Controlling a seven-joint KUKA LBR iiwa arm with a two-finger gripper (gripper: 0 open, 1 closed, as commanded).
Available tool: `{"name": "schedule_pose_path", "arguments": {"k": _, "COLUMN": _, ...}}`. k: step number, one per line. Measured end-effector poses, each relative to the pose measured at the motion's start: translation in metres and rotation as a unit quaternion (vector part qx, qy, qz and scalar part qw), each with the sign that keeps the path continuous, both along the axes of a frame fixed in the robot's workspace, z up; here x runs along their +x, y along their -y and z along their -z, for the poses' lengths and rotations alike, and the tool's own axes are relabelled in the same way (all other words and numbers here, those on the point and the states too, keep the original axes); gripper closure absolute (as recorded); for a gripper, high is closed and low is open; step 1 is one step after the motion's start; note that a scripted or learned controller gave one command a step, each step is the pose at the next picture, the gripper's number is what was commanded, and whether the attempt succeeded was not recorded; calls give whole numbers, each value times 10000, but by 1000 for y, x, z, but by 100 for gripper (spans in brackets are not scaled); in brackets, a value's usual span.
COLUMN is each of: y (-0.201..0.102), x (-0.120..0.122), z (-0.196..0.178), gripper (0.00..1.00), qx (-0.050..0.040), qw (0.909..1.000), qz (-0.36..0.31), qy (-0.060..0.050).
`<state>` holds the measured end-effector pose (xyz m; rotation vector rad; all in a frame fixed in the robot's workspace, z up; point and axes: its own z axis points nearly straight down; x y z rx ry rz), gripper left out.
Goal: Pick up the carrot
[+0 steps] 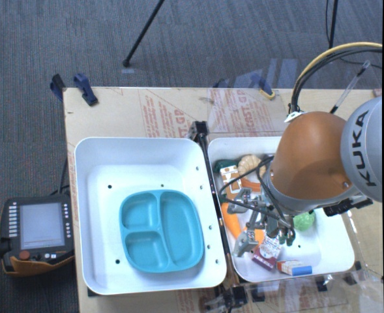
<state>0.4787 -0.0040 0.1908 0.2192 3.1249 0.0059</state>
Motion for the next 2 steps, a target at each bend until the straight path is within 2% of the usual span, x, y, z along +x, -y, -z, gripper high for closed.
{"name": "schedule_pose_path", "arguments": {"k": 1, "y": 7, "x": -2, "z": 4, "gripper": 0, "qx": -7, "qw": 9894, "qz": 1452, "qy": -48}}
{"name": "schedule_pose_path", "arguments": {"k": 2, "y": 93, "x": -2, "z": 106, "gripper": 0, "qx": -11, "qw": 9765, "qz": 2153, "qy": -71}}
